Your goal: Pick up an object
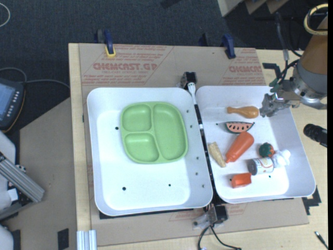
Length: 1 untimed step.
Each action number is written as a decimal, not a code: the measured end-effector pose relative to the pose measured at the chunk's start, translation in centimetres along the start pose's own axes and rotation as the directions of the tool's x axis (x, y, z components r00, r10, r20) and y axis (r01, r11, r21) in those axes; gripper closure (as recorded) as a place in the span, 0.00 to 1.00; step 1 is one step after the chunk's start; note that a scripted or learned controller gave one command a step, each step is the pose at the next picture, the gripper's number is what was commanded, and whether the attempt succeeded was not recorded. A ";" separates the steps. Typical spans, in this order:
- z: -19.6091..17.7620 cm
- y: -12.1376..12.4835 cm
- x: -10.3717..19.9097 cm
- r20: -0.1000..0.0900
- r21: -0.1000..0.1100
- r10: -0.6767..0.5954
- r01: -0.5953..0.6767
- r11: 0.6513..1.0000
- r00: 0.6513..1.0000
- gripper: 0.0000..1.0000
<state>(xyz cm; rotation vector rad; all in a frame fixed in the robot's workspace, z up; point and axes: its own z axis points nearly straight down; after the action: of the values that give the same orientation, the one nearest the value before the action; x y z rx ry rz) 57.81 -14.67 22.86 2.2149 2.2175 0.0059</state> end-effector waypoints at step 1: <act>0.1 -2.7 5.6 -0.006 0.011 -0.004 0.004 1.000 1.000 1.00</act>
<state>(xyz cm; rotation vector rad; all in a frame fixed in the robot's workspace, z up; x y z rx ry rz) 55.07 -9.11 22.69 2.2190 2.2304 0.0002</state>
